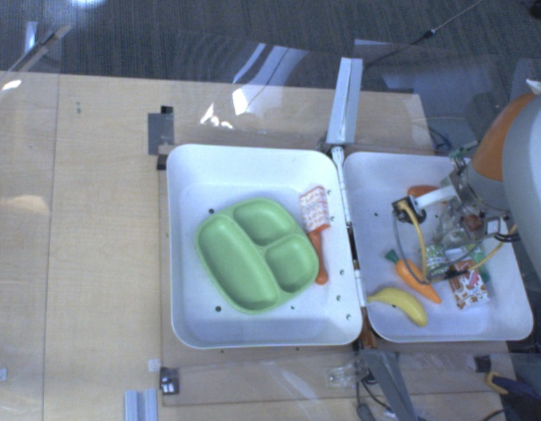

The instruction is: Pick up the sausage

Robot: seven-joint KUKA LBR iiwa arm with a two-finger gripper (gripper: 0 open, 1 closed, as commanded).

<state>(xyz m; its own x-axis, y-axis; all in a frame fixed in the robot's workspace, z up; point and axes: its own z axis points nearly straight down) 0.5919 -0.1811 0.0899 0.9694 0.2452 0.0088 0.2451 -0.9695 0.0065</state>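
Note:
The sausage (318, 254), a thin orange-red stick, lies in the left bin (191, 314) against the right edge of the green divided plate (255, 254). Its upper end sits just under a small red and white packet (314, 206). My gripper (447, 235) hangs over the middle of the right bin (507, 323), wrapped in yellow and black cables, well to the right of the sausage and across the wall between the bins. Nothing shows in its grasp.
In the right bin lie a banana (401, 303) at the front left, a carrot (416, 281) beside it, a red and white packet (470, 289) and an orange-red piece (421, 190) partly hidden behind the gripper. A metal bracket (344, 103) stands behind the bins.

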